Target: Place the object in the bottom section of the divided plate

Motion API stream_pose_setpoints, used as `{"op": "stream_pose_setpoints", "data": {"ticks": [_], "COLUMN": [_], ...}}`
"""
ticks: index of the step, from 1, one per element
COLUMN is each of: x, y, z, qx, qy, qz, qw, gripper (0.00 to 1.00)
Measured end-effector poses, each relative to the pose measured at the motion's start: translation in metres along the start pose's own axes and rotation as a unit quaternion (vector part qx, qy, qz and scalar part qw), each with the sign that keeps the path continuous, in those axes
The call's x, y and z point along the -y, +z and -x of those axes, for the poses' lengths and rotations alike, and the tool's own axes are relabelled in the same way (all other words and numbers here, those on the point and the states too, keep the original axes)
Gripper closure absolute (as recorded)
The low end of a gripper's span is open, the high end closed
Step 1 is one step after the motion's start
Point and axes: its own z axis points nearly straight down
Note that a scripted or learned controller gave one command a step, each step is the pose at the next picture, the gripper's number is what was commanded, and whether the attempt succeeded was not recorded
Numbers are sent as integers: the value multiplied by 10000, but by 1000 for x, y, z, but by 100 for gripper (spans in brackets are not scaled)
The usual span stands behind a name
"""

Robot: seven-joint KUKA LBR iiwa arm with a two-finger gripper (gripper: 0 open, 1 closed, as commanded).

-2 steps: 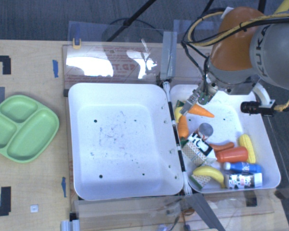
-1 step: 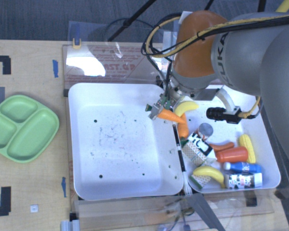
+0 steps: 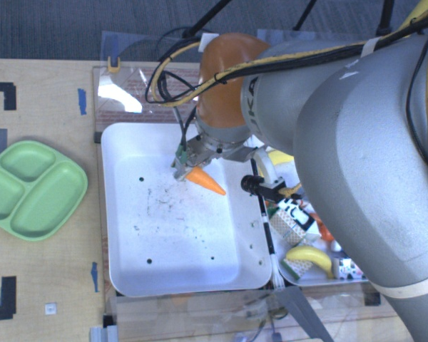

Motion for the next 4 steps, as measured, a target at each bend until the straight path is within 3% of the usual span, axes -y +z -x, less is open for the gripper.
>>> {"op": "stream_pose_setpoints", "data": {"ticks": [1, 2, 3, 4], "x": [-33, -67, -68, -45], "y": [12, 41, 31, 40], "z": [-33, -28, -30, -40], "qx": [5, 11, 26, 1], "qy": [880, 344, 321, 2329], "qz": [4, 23, 28, 27], "qw": [9961, 9994, 9995, 9725], "gripper": [100, 100, 100, 100]}}
